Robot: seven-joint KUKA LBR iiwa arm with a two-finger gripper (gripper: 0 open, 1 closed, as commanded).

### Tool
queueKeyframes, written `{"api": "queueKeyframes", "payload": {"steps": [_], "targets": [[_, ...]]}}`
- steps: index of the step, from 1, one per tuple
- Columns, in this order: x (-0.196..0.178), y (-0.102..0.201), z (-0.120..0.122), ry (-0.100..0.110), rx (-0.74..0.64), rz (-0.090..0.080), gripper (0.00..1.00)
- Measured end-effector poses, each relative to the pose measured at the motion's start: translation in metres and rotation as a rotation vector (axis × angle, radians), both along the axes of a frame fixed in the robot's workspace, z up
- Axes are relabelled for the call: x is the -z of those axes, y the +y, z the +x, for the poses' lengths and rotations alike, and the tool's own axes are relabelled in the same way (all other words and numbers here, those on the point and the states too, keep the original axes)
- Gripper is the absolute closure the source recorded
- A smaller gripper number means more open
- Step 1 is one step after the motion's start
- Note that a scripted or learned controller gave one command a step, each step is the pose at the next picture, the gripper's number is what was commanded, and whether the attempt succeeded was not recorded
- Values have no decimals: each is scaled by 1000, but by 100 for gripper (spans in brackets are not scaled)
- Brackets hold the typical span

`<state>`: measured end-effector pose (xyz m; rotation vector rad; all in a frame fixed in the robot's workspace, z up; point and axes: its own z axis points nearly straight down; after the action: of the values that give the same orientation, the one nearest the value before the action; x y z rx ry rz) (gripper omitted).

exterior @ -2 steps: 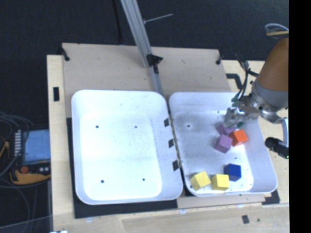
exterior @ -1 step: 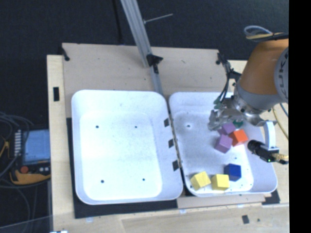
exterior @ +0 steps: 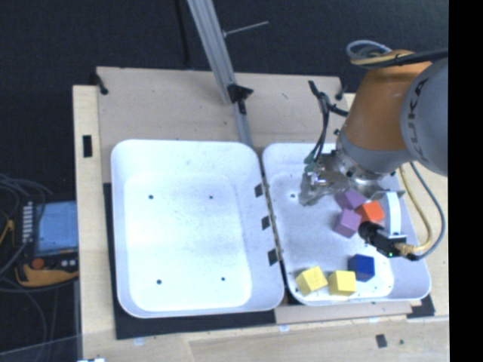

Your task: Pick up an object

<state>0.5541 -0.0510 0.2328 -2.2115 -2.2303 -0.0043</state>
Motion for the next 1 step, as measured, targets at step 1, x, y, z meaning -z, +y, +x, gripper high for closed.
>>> {"api": "queueKeyframes", "payload": {"steps": [1], "targets": [[8, 56, -10, 2, 1, 0, 100]]}}
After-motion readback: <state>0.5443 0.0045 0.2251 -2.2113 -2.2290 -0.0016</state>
